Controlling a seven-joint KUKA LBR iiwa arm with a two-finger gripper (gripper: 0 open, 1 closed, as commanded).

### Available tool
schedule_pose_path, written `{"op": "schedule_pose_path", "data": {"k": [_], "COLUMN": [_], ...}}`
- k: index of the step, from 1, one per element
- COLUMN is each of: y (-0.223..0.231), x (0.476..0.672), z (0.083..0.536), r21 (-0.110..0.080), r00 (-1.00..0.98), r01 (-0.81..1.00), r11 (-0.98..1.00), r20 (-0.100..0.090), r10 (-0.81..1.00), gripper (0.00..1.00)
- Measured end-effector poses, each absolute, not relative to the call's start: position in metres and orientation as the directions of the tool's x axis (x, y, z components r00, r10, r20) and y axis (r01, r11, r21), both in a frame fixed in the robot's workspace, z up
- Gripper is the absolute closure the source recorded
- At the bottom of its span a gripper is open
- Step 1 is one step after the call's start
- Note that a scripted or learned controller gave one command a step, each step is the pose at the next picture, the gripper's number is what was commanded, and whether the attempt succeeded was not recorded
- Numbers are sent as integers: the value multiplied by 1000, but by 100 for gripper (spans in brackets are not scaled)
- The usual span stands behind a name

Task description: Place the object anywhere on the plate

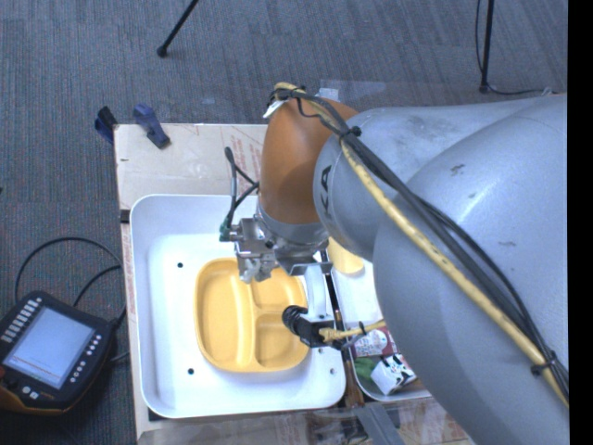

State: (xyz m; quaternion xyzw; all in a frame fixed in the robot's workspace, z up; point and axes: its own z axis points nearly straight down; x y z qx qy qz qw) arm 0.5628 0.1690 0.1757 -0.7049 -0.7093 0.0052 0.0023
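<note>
One yellow plate (243, 327) lies directly under my pincer (258, 265), long axis running away from me; I cannot tell the pincer's state

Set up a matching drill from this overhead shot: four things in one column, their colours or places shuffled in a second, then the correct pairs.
Things
1. plate
2. left bin
3. teach pendant
4. blue clamps

Descriptions
A. on the carpet, left of the bench
B. yellow, with compartments, lying in the left bin
C. at the bench's far left corner
D. white, shallow, holding the plate

Pairs: 1-B, 2-D, 3-A, 4-C
</note>
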Motion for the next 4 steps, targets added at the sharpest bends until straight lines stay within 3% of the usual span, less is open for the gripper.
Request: {"op": "schedule_pose_path", "data": {"k": [1, 2, 3, 4], "y": [153, 108, 79, 155], "x": [521, 533, 549, 503], "z": [173, 223, 183, 173], "r21": [-11, -10, -11, -12], "r00": [39, 84, -181, -167], "r01": [999, 996, 983, 986], "r11": [-39, -84, 181, 167], "r20": [-4, -4, 0, -2], "r10": [999, 996, 983, 986], "gripper": [100, 100, 100, 100]}}
